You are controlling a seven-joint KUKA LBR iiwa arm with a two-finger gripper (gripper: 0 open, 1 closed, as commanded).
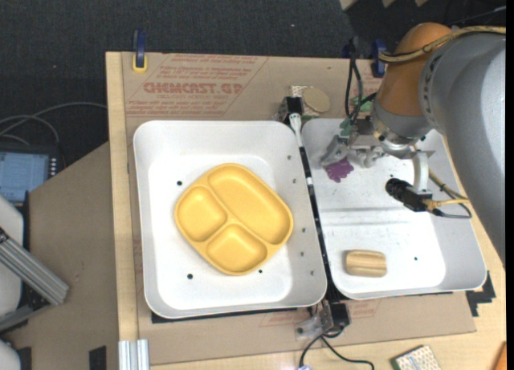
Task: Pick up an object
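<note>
purple object (340,170) just below pincer (347,150)

The arm (474,111) runs off the right edge.

glossy yellow plastic tray (233,217), smooth white bins (152,200), brown cardboard sheet (201,87)
</note>
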